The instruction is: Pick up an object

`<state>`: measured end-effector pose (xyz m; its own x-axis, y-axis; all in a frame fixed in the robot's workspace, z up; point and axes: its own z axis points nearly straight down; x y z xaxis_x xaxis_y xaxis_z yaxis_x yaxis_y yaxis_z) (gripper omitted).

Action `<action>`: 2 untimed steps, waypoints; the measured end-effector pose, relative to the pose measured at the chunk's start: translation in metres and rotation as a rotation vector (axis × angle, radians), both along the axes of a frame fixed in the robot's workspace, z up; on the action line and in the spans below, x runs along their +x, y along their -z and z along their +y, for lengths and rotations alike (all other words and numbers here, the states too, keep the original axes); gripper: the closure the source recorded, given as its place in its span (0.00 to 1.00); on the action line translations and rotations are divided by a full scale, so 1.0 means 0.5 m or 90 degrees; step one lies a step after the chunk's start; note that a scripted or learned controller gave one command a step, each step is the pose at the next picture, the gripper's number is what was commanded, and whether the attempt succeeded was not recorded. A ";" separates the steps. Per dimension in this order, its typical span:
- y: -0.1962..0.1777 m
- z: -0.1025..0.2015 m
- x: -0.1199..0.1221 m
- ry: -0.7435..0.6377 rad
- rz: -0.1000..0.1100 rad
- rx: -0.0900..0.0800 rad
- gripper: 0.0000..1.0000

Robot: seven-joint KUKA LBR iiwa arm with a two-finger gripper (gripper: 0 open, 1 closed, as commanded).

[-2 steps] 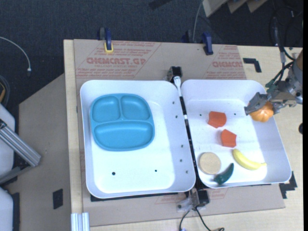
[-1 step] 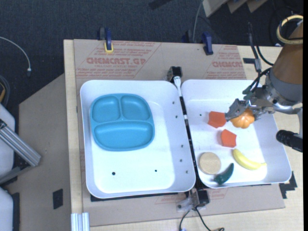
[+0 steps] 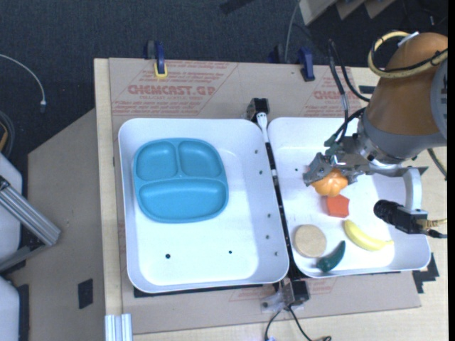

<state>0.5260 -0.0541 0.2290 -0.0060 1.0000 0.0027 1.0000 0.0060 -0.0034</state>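
Bins sit side by side on your bench: the left bin (image 3: pixel 135 212) carries a blue divided plate (image 3: pixel 181 179), and the right bin (image 3: pixel 298 137) carries the loose items. Your gripper (image 3: pixel 328 170) hangs low over the right bin, directly above an orange fruit (image 3: pixel 330 185), so close that you cannot tell from this slant whether the fruit sits between the fingers or merely under them. Just below the fruit lies a red block (image 3: pixel 338 205). Nearer the front edge you see a tan disc (image 3: pixel 310 239), a dark green pepper (image 3: pixel 331 257) and a yellow banana (image 3: pixel 365 236).
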 end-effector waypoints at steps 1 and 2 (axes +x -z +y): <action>0.009 0.099 -0.045 0.001 0.001 0.000 1.00; -0.010 0.214 -0.059 0.000 -0.003 -0.001 1.00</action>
